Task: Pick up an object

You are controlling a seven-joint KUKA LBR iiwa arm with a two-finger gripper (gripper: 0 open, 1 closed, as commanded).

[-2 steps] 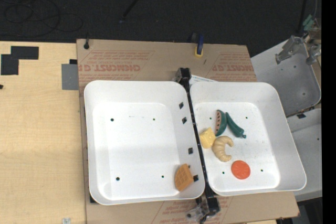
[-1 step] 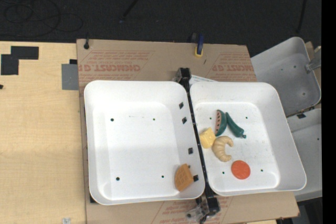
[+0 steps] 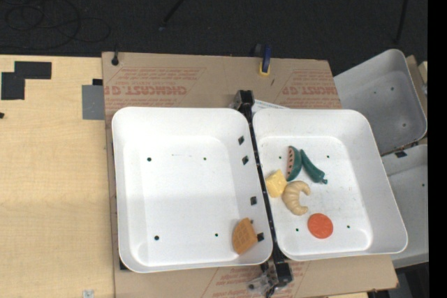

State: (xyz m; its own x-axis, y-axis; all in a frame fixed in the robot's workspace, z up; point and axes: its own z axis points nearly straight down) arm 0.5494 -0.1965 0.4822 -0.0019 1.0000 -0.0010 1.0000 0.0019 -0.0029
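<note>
Croissant [image 3: 297, 196] lies in right bin [image 3: 377, 150], left of middle, touching a yellow wedge [image 3: 276, 183] on its left, with a melon slice [image 3: 291, 163] and green pepper [image 3: 311, 167] just above it and a red disc [image 3: 320, 225] near below. Left bin [image 3: 133, 150] holds a brown cookie [image 3: 244, 235] in its near right corner, against the clips joining the bins; both bins sit on cardboard [image 3: 181, 84] over a pale wood bench [image 3: 49, 185], dark floor with cables beyond, a blue-and-yellow clamp [image 3: 264, 59] at the far cardboard edge. Pincer's state: cannot tell.
</note>
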